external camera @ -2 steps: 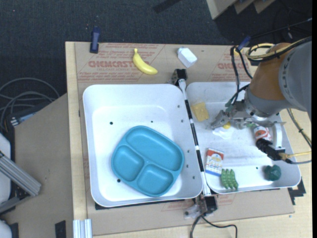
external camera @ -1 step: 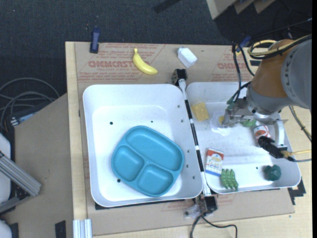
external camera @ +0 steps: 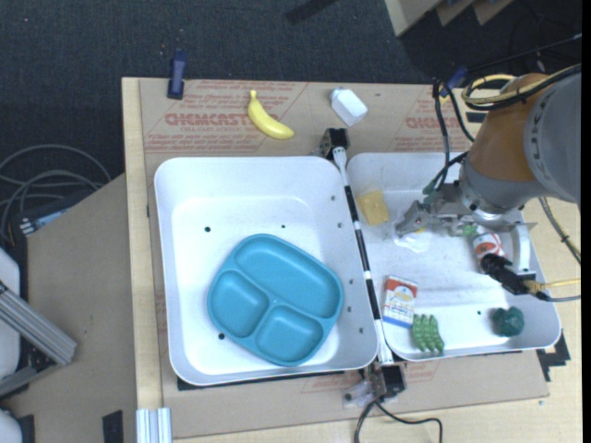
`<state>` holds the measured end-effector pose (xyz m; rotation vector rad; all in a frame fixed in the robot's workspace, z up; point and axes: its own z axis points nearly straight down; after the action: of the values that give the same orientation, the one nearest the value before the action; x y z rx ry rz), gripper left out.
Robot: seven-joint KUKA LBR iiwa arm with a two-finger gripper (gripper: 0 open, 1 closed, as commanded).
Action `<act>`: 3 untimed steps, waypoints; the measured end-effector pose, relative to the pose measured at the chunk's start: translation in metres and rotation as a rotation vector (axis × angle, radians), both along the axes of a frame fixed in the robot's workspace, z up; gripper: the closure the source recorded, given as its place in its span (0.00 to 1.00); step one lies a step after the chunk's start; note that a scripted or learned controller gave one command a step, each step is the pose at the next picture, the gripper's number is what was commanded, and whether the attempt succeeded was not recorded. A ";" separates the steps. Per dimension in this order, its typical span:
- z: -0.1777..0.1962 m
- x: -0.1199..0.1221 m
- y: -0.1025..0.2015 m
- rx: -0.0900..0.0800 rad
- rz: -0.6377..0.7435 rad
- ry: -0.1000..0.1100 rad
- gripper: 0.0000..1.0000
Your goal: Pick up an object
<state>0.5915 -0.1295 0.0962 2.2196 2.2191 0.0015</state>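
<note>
**Camera view: tool low in right bin**

Camera view from above, two white bins side by side on bench [external camera: 138, 247]. Left bin [external camera: 175, 192] with blue divided tray [external camera: 274, 298]. Right bin [external camera: 462, 344] with yellow block [external camera: 374, 208], small red-and-white carton [external camera: 400, 301], green ridged piece [external camera: 427, 332], dark teal lump [external camera: 507, 320], red-and-white item [external camera: 487, 245] partly hidden by the arm. Arm [external camera: 526, 146] in from the right, tool [external camera: 417, 221] down at the bin's upper middle, just right of the yellow block, over a pale scrap [external camera: 413, 241]. Fingers spread apart, nothing seen between them. Beyond the bins, on the bench: banana [external camera: 268, 118], white block [external camera: 349, 106].
</note>
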 end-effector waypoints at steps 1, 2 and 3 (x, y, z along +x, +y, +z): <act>-0.012 -0.008 -0.011 0.002 0.000 0.005 0.00; -0.014 0.072 -0.044 0.005 -0.002 0.019 0.00; -0.011 0.048 -0.063 0.001 0.000 0.004 0.00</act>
<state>0.6391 -0.1930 0.0850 2.2219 2.2219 -0.0019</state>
